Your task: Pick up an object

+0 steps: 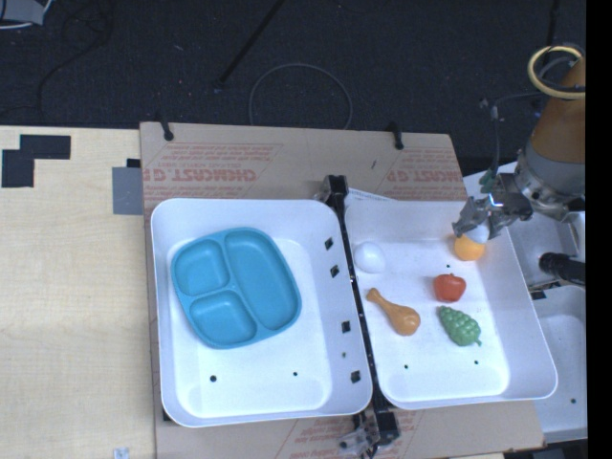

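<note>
The right bin (421,376) holds several toy foods. A small orange-yellow fruit (469,250) lies near its far right wall, a red tomato (449,287) sits below it, and a green bunch of grapes (460,326) is nearer the front. A tan drumstick (395,312) lies mid-bin and a white egg (369,255) sits by the divider. My gripper (475,229) hangs directly over the orange-yellow fruit, touching or just above its top and covering its upper edge.
The left bin (239,390) holds a blue three-compartment plate (235,286). A black divider clip strip (346,285) runs between the bins. The arm's grey wrist and orange band (557,127) stand over the right bin's far right corner. Cardboard (287,165) lies under both bins.
</note>
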Tool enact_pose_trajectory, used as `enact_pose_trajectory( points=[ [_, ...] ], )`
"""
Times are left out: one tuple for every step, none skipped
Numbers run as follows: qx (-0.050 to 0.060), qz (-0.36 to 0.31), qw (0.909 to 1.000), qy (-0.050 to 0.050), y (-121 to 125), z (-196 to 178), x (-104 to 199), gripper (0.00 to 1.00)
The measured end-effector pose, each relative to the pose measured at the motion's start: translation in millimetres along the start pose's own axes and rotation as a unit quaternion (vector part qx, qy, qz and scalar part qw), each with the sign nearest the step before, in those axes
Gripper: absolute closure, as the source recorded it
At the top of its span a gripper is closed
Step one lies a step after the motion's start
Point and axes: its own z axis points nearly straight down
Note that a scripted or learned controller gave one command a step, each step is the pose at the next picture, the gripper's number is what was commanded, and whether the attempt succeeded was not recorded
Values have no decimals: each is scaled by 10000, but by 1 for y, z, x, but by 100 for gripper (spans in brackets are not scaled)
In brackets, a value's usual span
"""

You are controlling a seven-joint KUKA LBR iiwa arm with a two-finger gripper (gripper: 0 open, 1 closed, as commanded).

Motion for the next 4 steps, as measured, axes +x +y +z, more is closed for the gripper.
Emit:
enact_pose_trajectory(
  points=[
    [18, -10, 10000, 4, 0, -2, 0, 100],
    [36, -12, 10000, 18, -18, -4, 56, 100],
    [28, -15, 10000, 20, -21, -15, 109, 100],
    [40, -9, 10000, 16, -27, -6, 165, 100]
  ],
)
